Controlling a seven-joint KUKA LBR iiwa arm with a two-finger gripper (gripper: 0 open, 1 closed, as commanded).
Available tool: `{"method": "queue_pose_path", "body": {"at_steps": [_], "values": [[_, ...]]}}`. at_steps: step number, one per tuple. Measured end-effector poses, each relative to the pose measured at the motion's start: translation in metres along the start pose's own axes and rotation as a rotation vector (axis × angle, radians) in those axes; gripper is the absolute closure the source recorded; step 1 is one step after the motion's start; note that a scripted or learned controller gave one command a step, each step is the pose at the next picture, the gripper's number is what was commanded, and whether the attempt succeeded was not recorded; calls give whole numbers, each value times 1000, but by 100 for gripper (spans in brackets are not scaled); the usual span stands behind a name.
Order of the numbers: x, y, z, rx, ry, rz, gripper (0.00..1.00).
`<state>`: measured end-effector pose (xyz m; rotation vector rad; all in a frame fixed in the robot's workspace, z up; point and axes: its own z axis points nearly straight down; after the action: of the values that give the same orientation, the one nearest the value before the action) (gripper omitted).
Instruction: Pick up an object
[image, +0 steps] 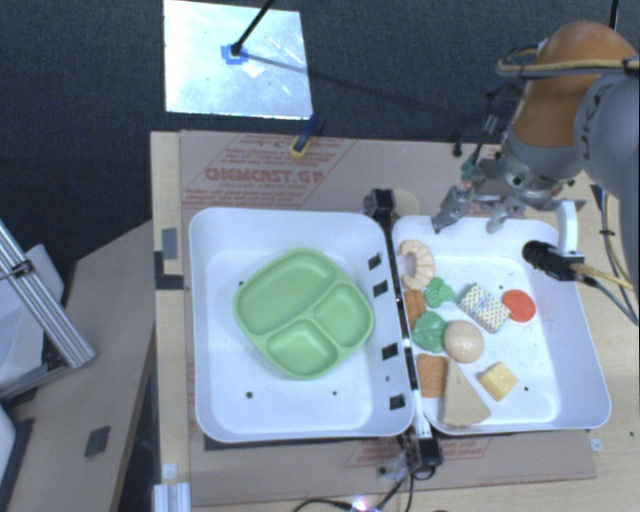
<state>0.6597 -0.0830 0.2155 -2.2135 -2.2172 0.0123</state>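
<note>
My gripper (470, 216) hangs over the far edge of the right bin (575, 350), its two fingers spread apart with nothing between them. Below it in that bin lie a pale ridged shrimp-like piece (418, 263), two green pieces (438, 293) (430, 330), a checkered block (483, 307), a red disc (517, 305), a beige ball (463, 341), a yellow cube (498, 380), an orange slab (432, 373) and a tan wedge (462, 402). None of them touches the gripper.
A green divided plate (305, 315) lies in the left bin (215, 400). A silver sheet (237, 60) sits beyond the bins, and a metal frame (40, 300) stands at the left. Black clips line the divider (395, 300) between the bins.
</note>
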Motion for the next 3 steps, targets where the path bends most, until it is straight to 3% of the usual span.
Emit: {"method": "queue_pose_path", "body": {"at_steps": [1,3], "values": [[0,2,-9,-13,-1,-1,0],[-4,13,91,-15,-1,-2,0]]}}
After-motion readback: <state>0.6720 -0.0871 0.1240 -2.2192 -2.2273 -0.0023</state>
